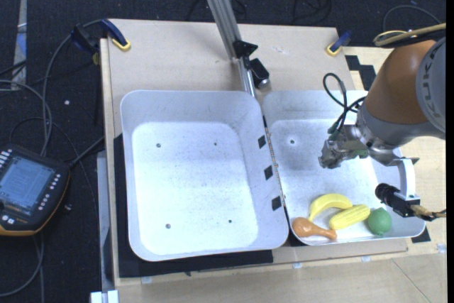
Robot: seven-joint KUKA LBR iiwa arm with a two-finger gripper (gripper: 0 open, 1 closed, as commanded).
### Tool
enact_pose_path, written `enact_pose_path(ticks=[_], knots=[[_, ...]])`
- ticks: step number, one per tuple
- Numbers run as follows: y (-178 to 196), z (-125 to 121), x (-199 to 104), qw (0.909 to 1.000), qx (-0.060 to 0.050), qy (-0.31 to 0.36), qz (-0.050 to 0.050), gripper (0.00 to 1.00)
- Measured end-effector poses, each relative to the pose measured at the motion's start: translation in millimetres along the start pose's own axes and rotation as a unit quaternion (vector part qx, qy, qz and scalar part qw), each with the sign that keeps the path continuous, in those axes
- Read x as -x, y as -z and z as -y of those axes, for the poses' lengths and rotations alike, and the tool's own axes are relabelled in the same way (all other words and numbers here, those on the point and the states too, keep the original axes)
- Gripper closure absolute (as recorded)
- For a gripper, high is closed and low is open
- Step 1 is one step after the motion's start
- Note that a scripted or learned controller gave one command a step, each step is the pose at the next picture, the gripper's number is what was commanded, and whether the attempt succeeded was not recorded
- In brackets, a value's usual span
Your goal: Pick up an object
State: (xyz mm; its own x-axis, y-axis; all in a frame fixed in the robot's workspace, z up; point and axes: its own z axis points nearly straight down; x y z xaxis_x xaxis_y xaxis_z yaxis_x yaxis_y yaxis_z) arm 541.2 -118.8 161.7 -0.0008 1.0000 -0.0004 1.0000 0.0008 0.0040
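We're looking at the gripper (332, 157) hanging over the middle of the right bin (298, 125), w/ the arm (401, 92) reaching in from the right. We can't tell if the tool is released or clenched, the angle is hiding that, & nothing is showing in it, so we're judging the pick as not yet done.

Task objs are all lying in the right bin's near-right corner, near the gripper but clearly apart from it, on its near side. We're counting 4: 1 banana (328, 204), 1 corn (349, 216) just beside it on the near-right side, 1 orange pear-ish piece (312, 228) by the near rim, 1 green ball (379, 221) furthest right. Banana & corn are looking like they're touching; can't say for sure.

Bins: 2. The left bin (145, 117) is sitting side by side w/ the right one.

Progress as we're judging it: early. Left to do: move toward the near corner, come down on 1 obj, close, lift. The objs are crowding each other & the wall, so we're expecting a tight approach
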Motion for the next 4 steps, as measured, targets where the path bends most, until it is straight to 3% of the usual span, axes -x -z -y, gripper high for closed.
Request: enact_pose_path(ticks=[2, 3, 4], knots=[[94, 4, -16, 1.0000, 0.000, 0.000, 0.000, 1.00], [86, 4, -76, 1.0000, -0.002, 0.002, -0.001, 1.00], [81, -13, -125, 1.0000, -0.002, 0.002, -0.001, 1.00]])
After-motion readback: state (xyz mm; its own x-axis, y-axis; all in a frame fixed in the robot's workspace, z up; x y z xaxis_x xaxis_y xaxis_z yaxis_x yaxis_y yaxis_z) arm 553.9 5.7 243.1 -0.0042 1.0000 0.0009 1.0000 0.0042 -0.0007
